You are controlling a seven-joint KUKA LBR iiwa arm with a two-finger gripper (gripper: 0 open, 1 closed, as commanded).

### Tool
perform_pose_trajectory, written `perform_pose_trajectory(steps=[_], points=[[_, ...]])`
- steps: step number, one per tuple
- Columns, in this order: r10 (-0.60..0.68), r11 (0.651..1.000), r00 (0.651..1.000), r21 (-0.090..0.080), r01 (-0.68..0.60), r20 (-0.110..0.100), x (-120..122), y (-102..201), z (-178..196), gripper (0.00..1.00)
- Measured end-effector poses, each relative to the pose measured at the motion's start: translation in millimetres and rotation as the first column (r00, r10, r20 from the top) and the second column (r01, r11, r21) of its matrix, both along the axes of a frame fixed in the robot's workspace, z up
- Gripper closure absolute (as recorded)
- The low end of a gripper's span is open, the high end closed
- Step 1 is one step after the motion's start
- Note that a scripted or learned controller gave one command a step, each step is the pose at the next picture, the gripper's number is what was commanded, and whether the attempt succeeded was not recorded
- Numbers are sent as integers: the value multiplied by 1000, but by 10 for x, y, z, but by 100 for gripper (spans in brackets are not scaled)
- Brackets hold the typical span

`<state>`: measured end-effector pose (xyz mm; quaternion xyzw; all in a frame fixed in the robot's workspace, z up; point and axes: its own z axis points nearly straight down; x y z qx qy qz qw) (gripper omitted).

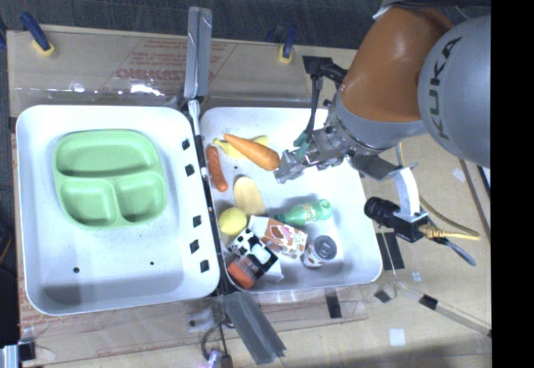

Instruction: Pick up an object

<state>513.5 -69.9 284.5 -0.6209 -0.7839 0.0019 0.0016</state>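
Hand point(294, 162) low in right bin point(355, 262), touching carrot point(252, 151) tip; finger state unclear, cannot tell. Nothing lifted; grasp and lift remain.

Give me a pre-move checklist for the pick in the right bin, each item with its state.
1. Claw over the right bin: ok.
2. Target near the claw: ok, the carrot lies just left of it.
3. Claw holding nothing: cannot tell.
4. Carrot free of neighbours: not ok, yellow pieces touch it.
5. Green bottle clear of the descent: cannot tell.
6. Green tray out of the way in the left bin: ok.
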Motion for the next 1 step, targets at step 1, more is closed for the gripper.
perform_pose_trajectory(steps=[1], points=[[-4,1000,1000,0,4,-5,-227,500,-591,100]])
